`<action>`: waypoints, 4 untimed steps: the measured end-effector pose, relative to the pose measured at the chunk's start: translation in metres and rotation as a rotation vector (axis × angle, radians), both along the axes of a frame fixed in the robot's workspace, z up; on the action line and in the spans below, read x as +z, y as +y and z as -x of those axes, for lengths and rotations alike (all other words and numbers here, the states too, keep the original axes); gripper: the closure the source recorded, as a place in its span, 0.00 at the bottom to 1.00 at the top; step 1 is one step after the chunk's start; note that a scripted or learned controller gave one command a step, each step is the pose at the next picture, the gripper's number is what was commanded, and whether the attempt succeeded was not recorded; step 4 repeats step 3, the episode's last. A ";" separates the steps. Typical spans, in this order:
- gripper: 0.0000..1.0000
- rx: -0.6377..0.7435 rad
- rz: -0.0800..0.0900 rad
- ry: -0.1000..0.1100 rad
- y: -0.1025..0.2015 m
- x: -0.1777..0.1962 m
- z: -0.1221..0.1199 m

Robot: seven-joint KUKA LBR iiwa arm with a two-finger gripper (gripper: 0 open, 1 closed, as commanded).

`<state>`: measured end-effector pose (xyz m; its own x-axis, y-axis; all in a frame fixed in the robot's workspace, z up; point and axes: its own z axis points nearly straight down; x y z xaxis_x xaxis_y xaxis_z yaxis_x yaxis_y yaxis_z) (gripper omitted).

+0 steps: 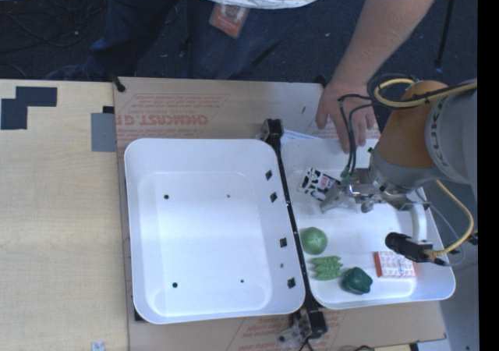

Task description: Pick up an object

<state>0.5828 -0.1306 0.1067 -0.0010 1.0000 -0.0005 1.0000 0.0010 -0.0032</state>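
Jaws cannot be told apart or together; the gripper (337, 200) sits low in the right bin (440, 288), just beside a black-and-white patterned object (318, 182) on its bench-centre side. One left bin (136, 186) flanks it. Toward the near rim lie one orange-and-white box (394, 264), one green ball (313, 240), one dark green piece (357, 280) and one pea pod (326, 267). One person's hand (343, 114) rests at the far rim.

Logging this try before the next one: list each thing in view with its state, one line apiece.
hand: low in the right bin, beside the black-and-white item; grip unclear
black-and-white item: lying in the right bin
green ball: resting in the right bin
pea pod: lying flat
dark green piece: resting near the front rim
red-and-white box: lying flat
person's hand: resting at the right bin's far edge
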 end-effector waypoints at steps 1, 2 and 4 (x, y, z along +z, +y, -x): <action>0.00 -0.007 -0.002 0.004 -0.037 -0.020 0.064; 0.00 0.007 -0.004 -0.002 0.049 -0.018 0.030; 0.00 -0.005 0.003 -0.004 -0.028 -0.005 0.010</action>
